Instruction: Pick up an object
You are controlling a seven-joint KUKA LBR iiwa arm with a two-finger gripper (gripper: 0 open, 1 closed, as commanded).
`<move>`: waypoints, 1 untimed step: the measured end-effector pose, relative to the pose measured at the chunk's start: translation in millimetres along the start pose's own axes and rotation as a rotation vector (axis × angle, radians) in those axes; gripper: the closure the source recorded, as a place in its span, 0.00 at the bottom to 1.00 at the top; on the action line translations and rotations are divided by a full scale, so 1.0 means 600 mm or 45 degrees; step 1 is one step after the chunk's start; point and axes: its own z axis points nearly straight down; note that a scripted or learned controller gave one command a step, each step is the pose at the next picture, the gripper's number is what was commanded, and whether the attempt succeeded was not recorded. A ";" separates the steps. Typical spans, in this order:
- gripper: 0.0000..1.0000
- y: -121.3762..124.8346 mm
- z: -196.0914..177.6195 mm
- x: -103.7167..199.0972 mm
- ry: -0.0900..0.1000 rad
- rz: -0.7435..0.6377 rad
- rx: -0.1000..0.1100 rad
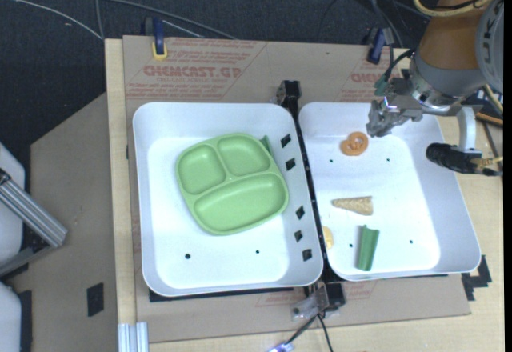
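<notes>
In the right bin (432,206) lie a small round orange piece (354,144) near the back, a tan wedge (353,204) in the middle, and a green stick (367,247) near the front. A small yellow bit (327,238) rests against the bin's left wall. My gripper (381,123) hangs over the back of the right bin, just right of and above the orange piece, apart from it. Nothing shows between its tips.
The left bin (160,246) holds a green divided plate (231,182) with three compartments. A black divider with clips (294,174) runs between the bins. Cables and a black connector (452,156) hang by the right bin's right rim.
</notes>
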 end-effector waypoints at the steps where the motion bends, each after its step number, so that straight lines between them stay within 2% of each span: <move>1: 1.00 0.002 -0.043 0.000 0.001 0.001 0.003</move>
